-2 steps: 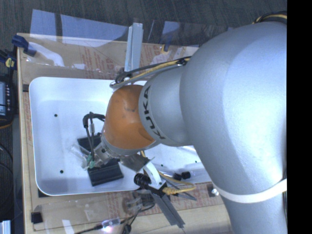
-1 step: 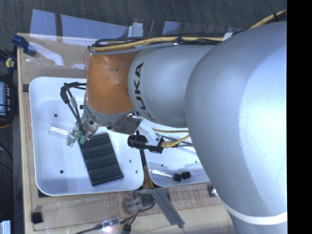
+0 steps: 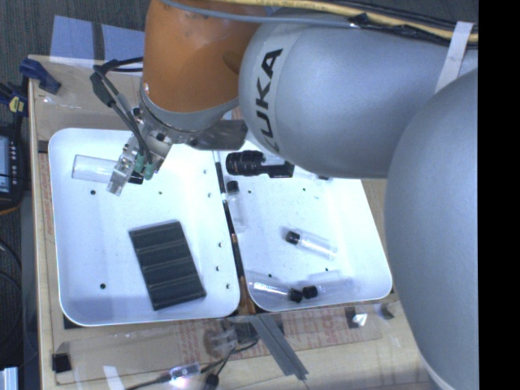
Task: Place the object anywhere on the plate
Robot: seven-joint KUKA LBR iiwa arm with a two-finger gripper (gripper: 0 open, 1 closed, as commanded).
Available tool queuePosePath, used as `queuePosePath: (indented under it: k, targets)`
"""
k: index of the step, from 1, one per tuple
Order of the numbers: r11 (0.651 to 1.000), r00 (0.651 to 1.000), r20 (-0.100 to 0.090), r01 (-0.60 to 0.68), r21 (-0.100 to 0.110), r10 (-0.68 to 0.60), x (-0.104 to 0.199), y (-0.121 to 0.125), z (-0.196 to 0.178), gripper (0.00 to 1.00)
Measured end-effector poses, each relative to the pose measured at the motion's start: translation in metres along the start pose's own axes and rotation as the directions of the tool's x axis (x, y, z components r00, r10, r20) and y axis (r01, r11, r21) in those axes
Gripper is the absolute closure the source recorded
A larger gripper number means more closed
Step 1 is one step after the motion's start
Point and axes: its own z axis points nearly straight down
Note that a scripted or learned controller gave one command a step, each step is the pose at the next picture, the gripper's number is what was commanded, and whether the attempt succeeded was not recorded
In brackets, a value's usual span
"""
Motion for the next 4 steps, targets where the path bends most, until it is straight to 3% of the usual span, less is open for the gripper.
queuePosePath:
  k: [1, 2, 3, 4]
  targets:
    - [0.976, 0.976, -0.005, -0.220, 0.007, 0.220, 0.043, -0.061, 0.159, 1.00]
    - [0.903, 0.903, -0.002, -0.429, 0.009, 0.429, 0.075, -0.015, 0.213, 1.00]
    - [0.979, 0.979, -0.001, -0.203, 0.000, 0.203, 0.043, -0.086, 0.059, 1.00]
    - [0.880, 0.880, -0.003, -0.475, 0.010, 0.475, 0.069, -0.042, 0.176, 1.00]
